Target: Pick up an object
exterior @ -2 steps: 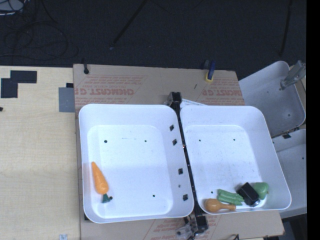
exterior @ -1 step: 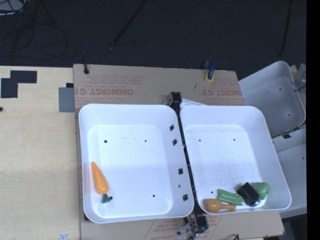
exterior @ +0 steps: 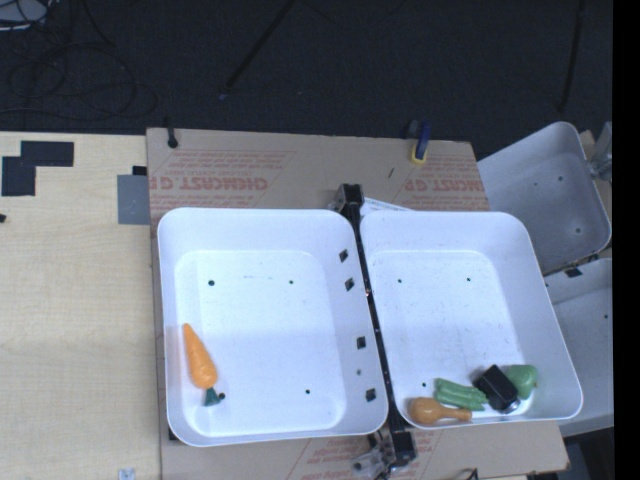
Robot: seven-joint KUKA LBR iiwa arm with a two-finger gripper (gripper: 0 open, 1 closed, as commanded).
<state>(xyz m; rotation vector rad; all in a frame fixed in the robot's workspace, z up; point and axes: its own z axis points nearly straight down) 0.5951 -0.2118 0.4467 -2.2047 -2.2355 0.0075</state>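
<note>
Two white bins sit side by side on the tabletop [exterior: 80, 318], meeting at a black divider [exterior: 362, 298], the landmark here. Left of the divider, the left bin [exterior: 250, 223] holds one carrot [exterior: 198, 356] near its front-left corner. Right of the divider, the right bin [exterior: 450, 226] holds four things bunched against its front wall: one orange gourd [exterior: 436, 411], one green bean pod [exterior: 460, 394], one black block [exterior: 497, 387] and one green piece [exterior: 522, 376] behind the block.

The pincer's state cannot be told from this view.

Judged risks: the four right-hand items touch or overlap, so a grasp there may catch two or knock one aside. They also lie close to the wall, which could block a finger. The carrot lies apart but near a corner, and being round it could roll away.
</note>
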